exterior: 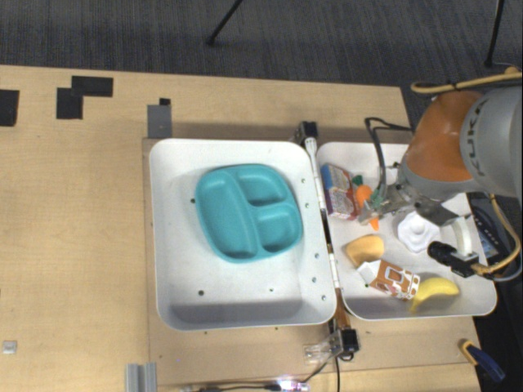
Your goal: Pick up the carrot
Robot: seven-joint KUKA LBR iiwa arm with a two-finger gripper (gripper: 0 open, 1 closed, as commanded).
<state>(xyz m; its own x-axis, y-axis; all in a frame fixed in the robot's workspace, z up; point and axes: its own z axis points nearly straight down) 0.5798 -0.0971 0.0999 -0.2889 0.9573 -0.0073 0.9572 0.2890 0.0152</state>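
Small orange carrot [362, 195] with a green leafy end lies in the right-hand shallow white plastic bin [482, 305], in the bin's far-left part. No brand or label on it. Long axis looks roughly crosswise to the bin, with the green end toward the arm, but it is small and partly crowded, so not sure.

Touching the carrot on the side away from the arm: a crinkly blue-and-red plastic packet [334, 188]. It has print, too small to read. Just beside the carrot on the arm side is the two-finger gripper [386, 206] of the grey arm with the orange band [445, 141]. Cannot tell whether it is open or closed, nor whether it touches the carrot. The arm has dark lettering, cut off and not readable.

Nearer the camera than the carrot:
- a small orange bit [374, 224], unclear if it belongs to the carrot
- a rounded yellow-orange lump [364, 249]
- a white plastic cap-shaped piece [417, 232]
- a small orange-and-white printed carton [393, 280], text unreadable
- a yellow banana [434, 291], farthest from the carrot, near the bin's front rim

Little open floor around the carrot, with the bin's left wall close behind the packet. Well apart from the carrot, beyond that wall, the left-hand white bin [188, 300] holds a teal divided plastic plate [248, 212] with bare floor all round it.
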